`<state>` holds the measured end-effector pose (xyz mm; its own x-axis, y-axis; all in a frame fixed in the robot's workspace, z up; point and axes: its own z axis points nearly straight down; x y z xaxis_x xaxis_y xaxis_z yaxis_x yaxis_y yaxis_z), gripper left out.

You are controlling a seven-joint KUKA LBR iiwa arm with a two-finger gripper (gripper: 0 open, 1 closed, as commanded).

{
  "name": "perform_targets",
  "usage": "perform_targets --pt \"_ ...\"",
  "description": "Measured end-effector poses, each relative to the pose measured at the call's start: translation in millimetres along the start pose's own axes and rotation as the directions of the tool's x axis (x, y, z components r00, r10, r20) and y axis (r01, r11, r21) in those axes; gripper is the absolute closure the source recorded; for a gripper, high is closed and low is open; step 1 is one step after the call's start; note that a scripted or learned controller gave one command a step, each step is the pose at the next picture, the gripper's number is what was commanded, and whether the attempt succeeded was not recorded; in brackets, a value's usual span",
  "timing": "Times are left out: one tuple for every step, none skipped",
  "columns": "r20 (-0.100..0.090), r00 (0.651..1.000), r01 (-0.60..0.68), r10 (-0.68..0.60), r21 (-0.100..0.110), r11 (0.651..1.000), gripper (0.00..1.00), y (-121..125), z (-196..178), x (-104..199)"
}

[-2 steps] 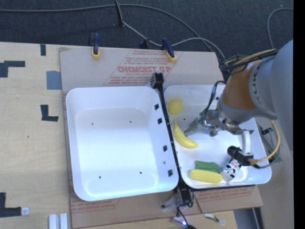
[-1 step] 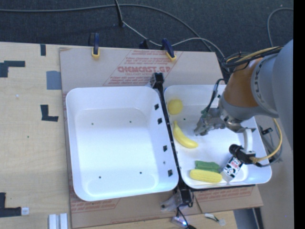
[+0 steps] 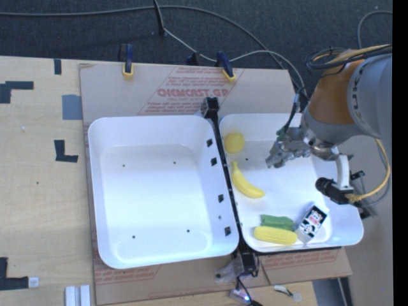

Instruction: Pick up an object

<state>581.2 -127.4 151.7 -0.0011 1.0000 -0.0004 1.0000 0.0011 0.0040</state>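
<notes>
Fingers (image 3: pixel 275 159): state unreadable, too small and dark to tell; nothing visibly between them.
Gripper (image 3: pixel 278 157): right of centre, over the right bin (image 3: pixel 338 238).
Yellow ball (image 3: pixel 234 142): upper left of that bin.
Banana (image 3: pixel 246 184): centre-left, below the ball.
Green object (image 3: pixel 278 222), corn cob (image 3: pixel 275 236): lower edge, touching.
Black-and-white box (image 3: pixel 312 221): just right of these.
Left bin (image 3: pixel 102 132): left half of frame.

Bright, even overhead light — no hard glare. White bins (image 3: pixel 153 190) near blown out, floor detail washed flat. Soft short shadows under arm (image 3: pixel 347 101) and along bin walls. Dark carpet (image 3: pixel 76 18) at top underexposed, grainy. Overall slightly soft, low resolution — small label text unreadable. No obvious edge distortion.
</notes>
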Motion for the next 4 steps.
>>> perform_targets --pt "0.000 1.000 0.000 0.000 -0.001 1.000 1.00 0 -63 2" --pt "0.000 1.000 -0.001 0.001 -0.001 1.000 1.00 3 -122 -5" --pt "-0.001 1.000 0.002 -0.002 0.006 1.000 1.00 -17 -108 43" --pt "-0.001 1.000 0.003 -0.003 0.006 1.000 1.00 -31 -91 93"
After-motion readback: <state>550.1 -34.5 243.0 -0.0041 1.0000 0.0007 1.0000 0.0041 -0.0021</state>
